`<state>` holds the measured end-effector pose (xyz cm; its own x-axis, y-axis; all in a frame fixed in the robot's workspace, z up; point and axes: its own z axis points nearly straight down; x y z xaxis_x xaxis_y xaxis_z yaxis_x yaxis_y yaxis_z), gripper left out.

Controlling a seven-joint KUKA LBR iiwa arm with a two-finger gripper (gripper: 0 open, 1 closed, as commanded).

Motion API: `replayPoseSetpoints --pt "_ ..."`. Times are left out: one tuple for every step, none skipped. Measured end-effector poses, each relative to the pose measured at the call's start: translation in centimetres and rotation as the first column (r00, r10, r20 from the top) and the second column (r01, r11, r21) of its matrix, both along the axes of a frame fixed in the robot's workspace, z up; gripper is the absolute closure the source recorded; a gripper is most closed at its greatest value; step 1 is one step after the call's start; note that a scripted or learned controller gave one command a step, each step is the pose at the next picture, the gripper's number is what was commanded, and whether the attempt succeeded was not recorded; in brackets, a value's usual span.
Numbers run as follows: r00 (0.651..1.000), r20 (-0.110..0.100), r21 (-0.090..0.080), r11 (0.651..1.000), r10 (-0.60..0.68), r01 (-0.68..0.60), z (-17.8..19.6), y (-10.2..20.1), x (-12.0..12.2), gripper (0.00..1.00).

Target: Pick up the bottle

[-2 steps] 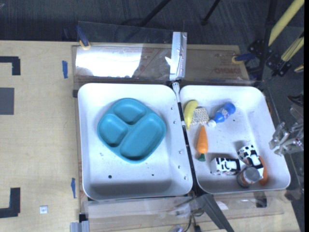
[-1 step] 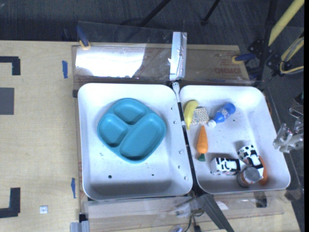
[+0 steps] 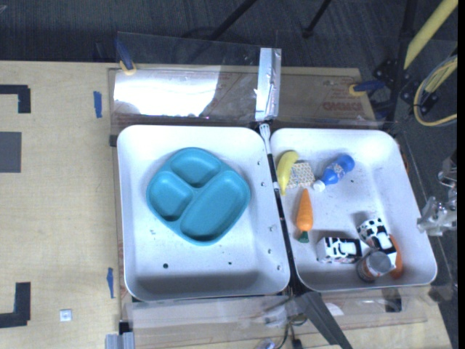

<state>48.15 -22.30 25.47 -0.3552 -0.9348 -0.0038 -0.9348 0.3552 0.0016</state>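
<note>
At the right edge a grey metallic part (image 3: 439, 213) is cut off by the frame, too little showing to identify. In the right bin (image 3: 378, 147), the black-and-white items (image 3: 341, 248) and brown-topped can (image 3: 372, 266) crowd together, details blurred

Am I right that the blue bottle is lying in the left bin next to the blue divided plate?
Not quite. The camera view shows the blue bottle lying in the right bin, near the banana and the carrot. The blue divided plate sits in the left bin.
</note>
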Motion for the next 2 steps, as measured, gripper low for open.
replayPoseSetpoints --pt "0.943 -0.003 -0.002 0.943 -0.333 0.333 -2.13 0.01 -0.03 1.0" --pt "0.991 0.003 -0.001 0.991 -0.133 0.133 -2.06 0.07 0.6 1.0"
